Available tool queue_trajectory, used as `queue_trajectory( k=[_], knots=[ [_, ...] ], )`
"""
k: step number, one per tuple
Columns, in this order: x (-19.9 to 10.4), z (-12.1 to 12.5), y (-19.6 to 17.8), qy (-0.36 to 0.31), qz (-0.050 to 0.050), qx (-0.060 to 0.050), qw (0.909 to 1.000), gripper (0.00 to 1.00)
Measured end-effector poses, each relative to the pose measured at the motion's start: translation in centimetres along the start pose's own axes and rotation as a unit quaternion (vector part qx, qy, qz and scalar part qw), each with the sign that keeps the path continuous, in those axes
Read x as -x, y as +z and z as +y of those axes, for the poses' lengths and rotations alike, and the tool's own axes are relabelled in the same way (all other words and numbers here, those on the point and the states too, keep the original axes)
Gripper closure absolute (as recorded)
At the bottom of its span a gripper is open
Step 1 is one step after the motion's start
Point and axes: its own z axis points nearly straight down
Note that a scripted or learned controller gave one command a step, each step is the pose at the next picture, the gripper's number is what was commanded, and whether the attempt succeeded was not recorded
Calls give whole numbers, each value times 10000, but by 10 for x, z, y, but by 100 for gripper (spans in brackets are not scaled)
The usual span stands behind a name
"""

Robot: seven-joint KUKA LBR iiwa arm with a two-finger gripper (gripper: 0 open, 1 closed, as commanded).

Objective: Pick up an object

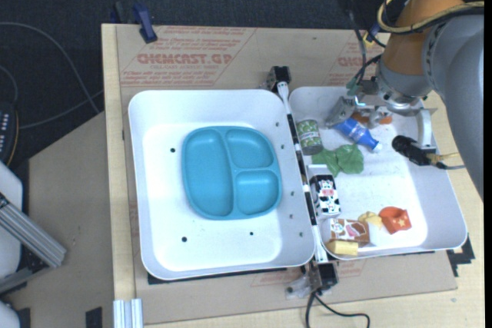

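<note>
The end effector (367, 113) hung over a blue bottle (360, 131) in the right bin (438, 203), upper right; its grip could not be told.

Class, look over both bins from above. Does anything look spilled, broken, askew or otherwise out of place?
Nothing looks spilled or broken. The blue divided plate sits slightly turned in the left bin. In the right bin the small things lie loosely scattered, several crowded against the divider side, such as the small can and the black-and-white box.
</note>
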Motion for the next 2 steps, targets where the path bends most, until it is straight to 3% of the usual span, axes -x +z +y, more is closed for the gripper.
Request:
queue_trajectory(
  k=[1,2],
  knots=[
    [0,1,-11,-9,-9,7,10000,100],
    [-73,-21,-104,-23,4,69,10000,100]
  ],
)
